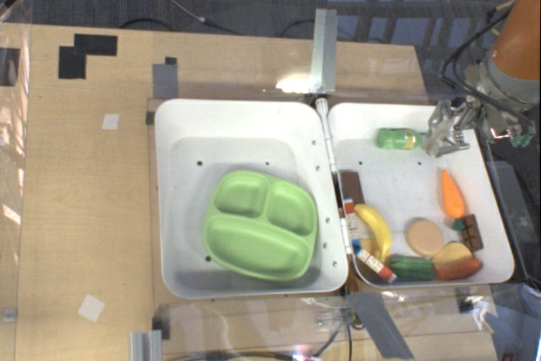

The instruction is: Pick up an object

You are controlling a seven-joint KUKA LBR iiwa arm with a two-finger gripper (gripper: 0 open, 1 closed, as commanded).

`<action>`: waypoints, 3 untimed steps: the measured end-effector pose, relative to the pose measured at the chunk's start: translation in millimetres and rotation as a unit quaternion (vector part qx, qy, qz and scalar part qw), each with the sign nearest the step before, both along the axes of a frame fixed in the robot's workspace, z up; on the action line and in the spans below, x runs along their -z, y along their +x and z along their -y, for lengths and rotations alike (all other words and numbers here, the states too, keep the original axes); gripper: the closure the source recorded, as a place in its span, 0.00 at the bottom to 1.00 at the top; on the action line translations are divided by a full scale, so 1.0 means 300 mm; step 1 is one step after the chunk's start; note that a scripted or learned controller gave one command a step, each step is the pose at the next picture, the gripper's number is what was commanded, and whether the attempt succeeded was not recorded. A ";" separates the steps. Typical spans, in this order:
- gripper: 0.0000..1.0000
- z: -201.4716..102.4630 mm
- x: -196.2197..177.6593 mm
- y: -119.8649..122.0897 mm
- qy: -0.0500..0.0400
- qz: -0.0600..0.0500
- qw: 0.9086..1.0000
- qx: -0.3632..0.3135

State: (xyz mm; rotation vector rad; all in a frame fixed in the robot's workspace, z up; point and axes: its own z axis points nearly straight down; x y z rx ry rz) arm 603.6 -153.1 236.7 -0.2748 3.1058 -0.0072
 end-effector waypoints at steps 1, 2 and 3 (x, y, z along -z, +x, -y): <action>1.00 -0.009 0.378 -0.053 0.000 -0.011 0.976 -0.219; 1.00 0.070 0.375 -0.022 -0.005 -0.007 0.911 -0.411; 1.00 0.177 0.409 -0.096 -0.007 -0.008 0.827 -0.562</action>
